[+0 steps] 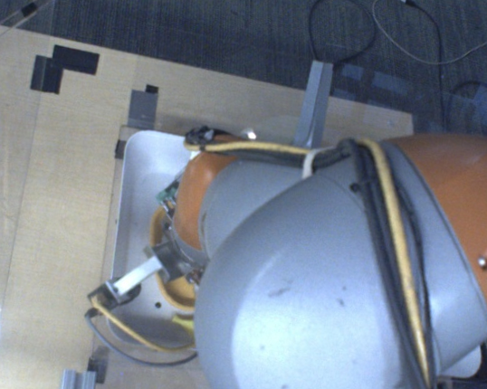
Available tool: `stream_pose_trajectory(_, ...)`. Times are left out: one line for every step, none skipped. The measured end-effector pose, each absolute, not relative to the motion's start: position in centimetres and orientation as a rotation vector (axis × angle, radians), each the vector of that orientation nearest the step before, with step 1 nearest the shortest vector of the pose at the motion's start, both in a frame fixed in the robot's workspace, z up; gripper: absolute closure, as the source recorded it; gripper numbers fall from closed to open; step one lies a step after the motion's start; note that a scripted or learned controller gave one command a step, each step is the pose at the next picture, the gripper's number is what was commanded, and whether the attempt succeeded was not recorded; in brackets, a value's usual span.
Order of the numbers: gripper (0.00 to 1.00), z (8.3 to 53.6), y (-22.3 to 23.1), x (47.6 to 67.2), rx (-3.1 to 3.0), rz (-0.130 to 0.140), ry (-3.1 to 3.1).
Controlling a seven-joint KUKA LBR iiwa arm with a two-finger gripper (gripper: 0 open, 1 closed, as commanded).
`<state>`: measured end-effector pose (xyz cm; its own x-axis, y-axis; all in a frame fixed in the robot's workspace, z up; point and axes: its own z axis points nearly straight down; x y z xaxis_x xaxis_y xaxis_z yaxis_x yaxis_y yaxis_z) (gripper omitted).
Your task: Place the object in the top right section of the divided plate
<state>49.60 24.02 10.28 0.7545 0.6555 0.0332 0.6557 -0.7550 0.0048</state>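
My grey arm [317,311] with its orange band [459,223] covers most of the camera view and reaches down into the left bin [140,182]. The wrist and gripper body [177,256] hang low over the bin's near half. Under the wrist a yellow-tan curved piece [175,294] peeks out; whether it is the divided plate or the object is not clear. A grey rounded rim [132,345] curves along the bin's near end and may be the plate's edge. A white bar with a dark tip [123,287] sticks out to the left of the wrist.
A yellow cable [260,149] runs along the arm, and a loop of it [139,333] hangs near the bin's front. Grey metal posts [315,104] [143,107] stand at the bin's far side. Bare wooden bench [36,230] lies to the left.
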Motion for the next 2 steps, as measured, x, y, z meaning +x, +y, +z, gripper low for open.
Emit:
stream_pose_trajectory(1.00,10.84,24.06,49.45,-2.932,-0.044,-1.105)
stream_pose_trajectory(0.00,10.83,24.08,49.43,-2.932,-0.044,-1.106)
